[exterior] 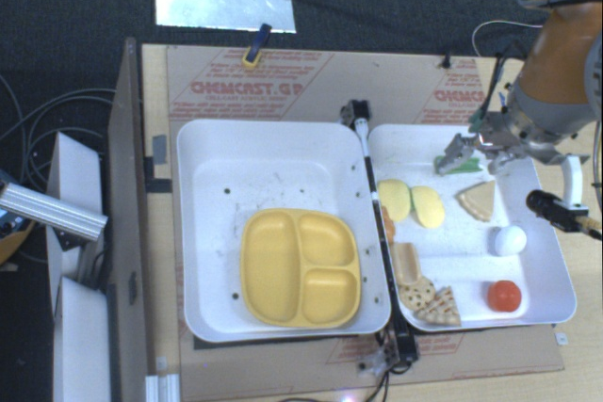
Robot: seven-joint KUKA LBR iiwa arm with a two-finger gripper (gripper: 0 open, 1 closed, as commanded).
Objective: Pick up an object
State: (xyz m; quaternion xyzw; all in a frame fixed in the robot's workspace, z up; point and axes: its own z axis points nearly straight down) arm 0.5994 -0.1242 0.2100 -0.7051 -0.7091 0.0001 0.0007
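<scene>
The arm (563, 52) reached in from the right, its gripper (474, 152) low over the far part of the right bin (565, 292). Between the fingers (452, 155) lay a small green object (464, 166), and they appeared to be closed on it, just above or on the bin floor; I could not tell which.

Near that, toward the bin's left side, two pale yellow pieces (411, 202) sat touching each other, with a tan wedge (479, 200) to their right. A white ball (509, 240) lay nearer on the right, and a red ball (504, 296) nearer still. Along the near left edge sat a tan slice (406, 261) and some waffle-patterned pieces (431, 302).

The left bin (203, 202) held a yellow divided tray (301, 266), toward its near side. Both bins rested side by side on the surface (283, 80).
</scene>
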